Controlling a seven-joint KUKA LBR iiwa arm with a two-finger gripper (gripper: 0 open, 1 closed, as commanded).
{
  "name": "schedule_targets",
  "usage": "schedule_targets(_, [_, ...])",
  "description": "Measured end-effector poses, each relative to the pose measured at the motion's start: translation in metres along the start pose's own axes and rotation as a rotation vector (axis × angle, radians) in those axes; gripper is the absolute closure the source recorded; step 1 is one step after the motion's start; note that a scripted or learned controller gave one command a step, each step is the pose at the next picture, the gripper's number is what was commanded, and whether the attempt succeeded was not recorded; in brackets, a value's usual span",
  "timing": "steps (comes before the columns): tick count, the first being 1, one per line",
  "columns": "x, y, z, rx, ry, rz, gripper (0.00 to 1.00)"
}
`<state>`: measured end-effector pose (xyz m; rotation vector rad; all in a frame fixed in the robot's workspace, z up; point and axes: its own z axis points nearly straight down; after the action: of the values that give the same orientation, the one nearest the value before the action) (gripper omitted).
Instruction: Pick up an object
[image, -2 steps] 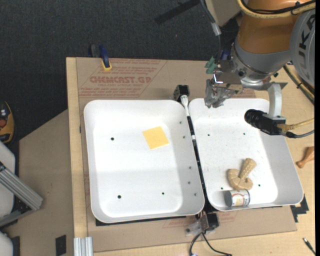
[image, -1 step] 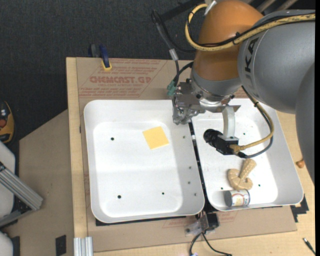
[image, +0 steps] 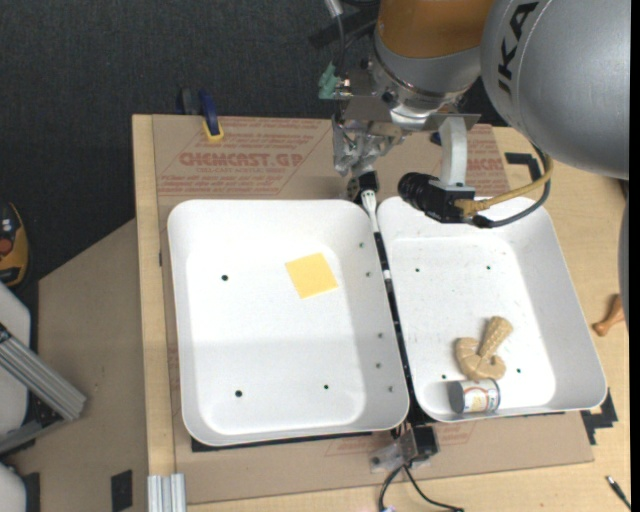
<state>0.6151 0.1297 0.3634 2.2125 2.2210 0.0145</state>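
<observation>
A flat yellow square (image: 312, 275) lies in the left bin (image: 200, 330), a little back of its middle. In the right bin (image: 560, 290), near the front, a tan knobbly piece (image: 484, 348) rests beside a small grey can with an orange label (image: 472, 397), which lies on its side against the front wall. My gripper (image: 358, 165) hangs at the far end of the seam between the two bins, well away from all three objects. Nothing is visibly held in it.
A brown board (image: 260, 155) lies under both bins. A blue and yellow clamp (image: 208, 115) sits at its back left corner. A black fitting with a cable (image: 432, 196) overhangs the right bin's back edge. An aluminium rail (image: 35, 375) lies at the lower left.
</observation>
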Motion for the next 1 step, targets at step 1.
schedule_targets(1, [0.0645, -0.0342, 0.0975, 0.022, -0.002, -0.002, 1.0])
